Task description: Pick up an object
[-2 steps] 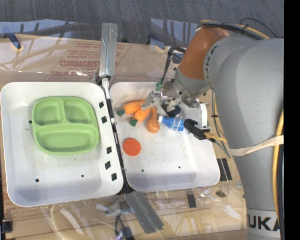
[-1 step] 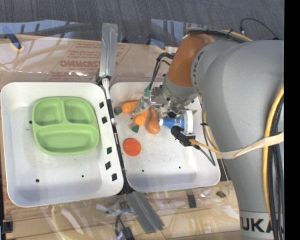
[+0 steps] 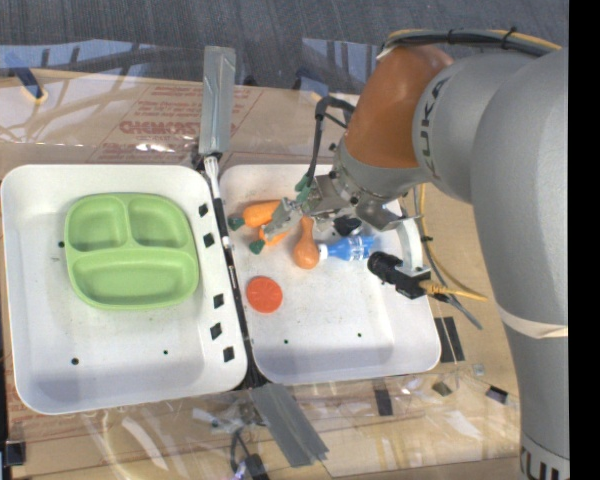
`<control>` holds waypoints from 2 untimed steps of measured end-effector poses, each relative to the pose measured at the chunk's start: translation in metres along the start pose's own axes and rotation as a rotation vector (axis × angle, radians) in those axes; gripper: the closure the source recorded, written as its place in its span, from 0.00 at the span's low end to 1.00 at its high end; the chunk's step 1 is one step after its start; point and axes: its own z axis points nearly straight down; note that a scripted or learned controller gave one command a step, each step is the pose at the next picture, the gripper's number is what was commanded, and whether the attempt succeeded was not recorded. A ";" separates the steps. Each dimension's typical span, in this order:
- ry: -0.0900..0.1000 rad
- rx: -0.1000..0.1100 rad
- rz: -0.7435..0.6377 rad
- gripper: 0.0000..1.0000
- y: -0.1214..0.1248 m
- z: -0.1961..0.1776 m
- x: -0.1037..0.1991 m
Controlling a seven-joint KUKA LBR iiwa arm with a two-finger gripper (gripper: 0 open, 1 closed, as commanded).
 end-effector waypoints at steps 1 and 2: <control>-0.001 0.001 0.312 0.00 -0.016 -0.037 0.014; 0.001 0.006 0.255 0.00 0.017 0.044 -0.013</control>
